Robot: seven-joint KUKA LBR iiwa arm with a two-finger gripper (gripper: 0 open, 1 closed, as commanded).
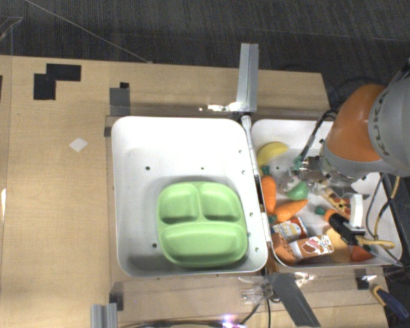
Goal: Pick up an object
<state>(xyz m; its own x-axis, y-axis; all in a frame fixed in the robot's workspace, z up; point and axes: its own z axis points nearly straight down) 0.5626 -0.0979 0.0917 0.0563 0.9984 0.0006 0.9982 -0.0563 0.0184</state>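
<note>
Down in the right bin — claw (306, 175): tucked under the grey wrist, among the toys; how wide open, and whether holding anything, cannot tell.
Nearest object: green toy (297, 191), just beside the claw, touching an orange piece (287, 212) below it.
Other candidates: carrot (268, 193) along the left wall, yellow fruit (272, 152) at the far end, printed carton (307, 246) near the front wall.
Step in hand: probably settling onto one toy; best to centre on a single piece, stay clear of neighbours and the wall, close squarely, lift straight.
Right bin (287, 128): crowded, so a risk of nudging or pinching two pieces.
Left bin (126, 142): green divided tray (201, 224) inside, well apart from the claw.
Surface (48, 217): pale wood, black patches (55, 79) at the far left.
Room: dark carpet (191, 12) beyond.
</note>
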